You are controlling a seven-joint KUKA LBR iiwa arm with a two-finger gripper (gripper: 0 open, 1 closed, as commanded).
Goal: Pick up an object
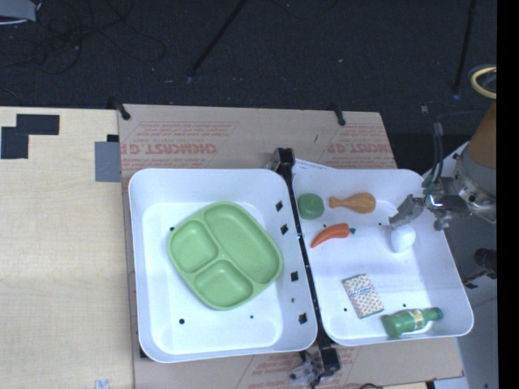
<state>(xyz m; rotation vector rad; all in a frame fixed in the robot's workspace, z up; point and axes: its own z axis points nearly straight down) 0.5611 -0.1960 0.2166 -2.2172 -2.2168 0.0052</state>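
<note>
"Where was the tool (403, 215)?"

"At the right bin's (454, 278) far edge, just above a small white object (402, 238). I couldn't tell what it was, or whether the tool was wide or closed, or gripping anything."

"How would it handle?"

"Smooth, rounded, probably light and slippery. I'd take it across the middle."

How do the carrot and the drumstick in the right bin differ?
The carrot is orange-red with a green tip at its right end; the drumstick is tan all over. The carrot tilts, its right end higher; the drumstick lies almost level. The drumstick sits farther back. Both lie loose in the right bin, apart from each other.
</note>
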